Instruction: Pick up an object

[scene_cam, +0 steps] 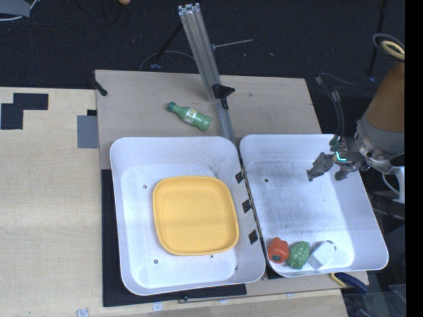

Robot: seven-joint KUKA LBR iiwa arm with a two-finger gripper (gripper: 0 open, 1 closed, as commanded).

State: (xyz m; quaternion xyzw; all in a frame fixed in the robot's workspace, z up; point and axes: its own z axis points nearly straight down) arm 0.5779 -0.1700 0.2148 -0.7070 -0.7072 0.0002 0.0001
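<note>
While the gripper (328, 168) hangs with its fingers spread and nothing between them, it sits over the bare upper part of the right bin (291, 150), apart from any target. Likely candidates, a red pepper (278, 249), green vegetable (298, 254) and small grey block (319, 255), huddle in that bin's near corner. A yellow plate (195, 214) lies in the left bin (132, 177); a green bottle (190, 116) lies on the bench. From the right, the arm (386, 114) reaches in, wrist tilted down.

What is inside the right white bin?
In the right bin, at its near edge, lie a red-orange object, a green object and a white-grey object. The gripper hovers above.
</note>
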